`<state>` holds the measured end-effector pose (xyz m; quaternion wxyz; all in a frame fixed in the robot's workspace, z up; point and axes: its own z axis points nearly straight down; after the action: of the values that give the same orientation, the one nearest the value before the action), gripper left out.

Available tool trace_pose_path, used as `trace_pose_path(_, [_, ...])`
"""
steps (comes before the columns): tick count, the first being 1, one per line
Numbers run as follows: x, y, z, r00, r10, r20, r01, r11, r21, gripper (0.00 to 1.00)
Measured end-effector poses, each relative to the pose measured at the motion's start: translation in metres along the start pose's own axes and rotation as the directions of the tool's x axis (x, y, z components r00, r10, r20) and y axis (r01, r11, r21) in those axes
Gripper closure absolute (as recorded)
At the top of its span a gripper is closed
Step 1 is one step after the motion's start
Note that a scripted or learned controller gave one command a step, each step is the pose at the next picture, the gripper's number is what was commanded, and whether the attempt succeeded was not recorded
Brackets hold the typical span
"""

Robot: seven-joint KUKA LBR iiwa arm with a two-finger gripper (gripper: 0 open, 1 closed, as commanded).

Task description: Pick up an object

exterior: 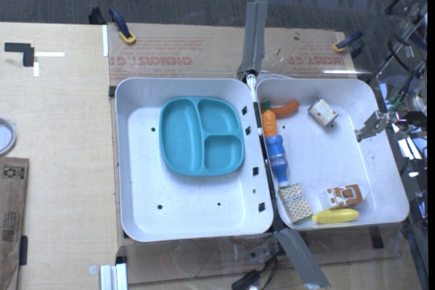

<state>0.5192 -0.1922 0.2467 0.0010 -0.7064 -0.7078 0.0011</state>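
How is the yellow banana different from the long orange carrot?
The yellow toy banana lies at the near edge of the right white bin; the long orange toy carrot lies at its far edge. The banana looks fatter, the carrot thinner with a green tip. Both lie flat.

What I can't make out from the overhead camera

The tape roll (4,137) and brown paper bag (12,210) are cut off by the picture's left edge. At the right bin's (380,214) right rim, the arm's hardware (401,122) is a blurred tangle, partly cropped. The print on the small carton (342,197) near the bin's front edge is too small for me to read.
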Motion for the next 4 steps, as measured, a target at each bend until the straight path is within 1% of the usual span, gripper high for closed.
trace_pose_path(1, [-0.029, 0.106, 0.126, 0.951, -0.309, 0.002, 0.309, 0.951, -0.004, 0.00])
trace_pose_path(2, [-0.027, 0.124, 0.124, 0.984, -0.179, -0.001, 0.179, 0.984, -0.005, 0.00])
trace_pose_path(3, [0.010, 0.116, 0.042, 0.982, -0.189, 0.002, 0.189, 0.982, -0.005, 0.00])
trace_pose_path(4, [-0.002, 0.140, 0.129, 0.999, -0.043, 0.001, 0.043, 0.999, -0.001, 0.00])
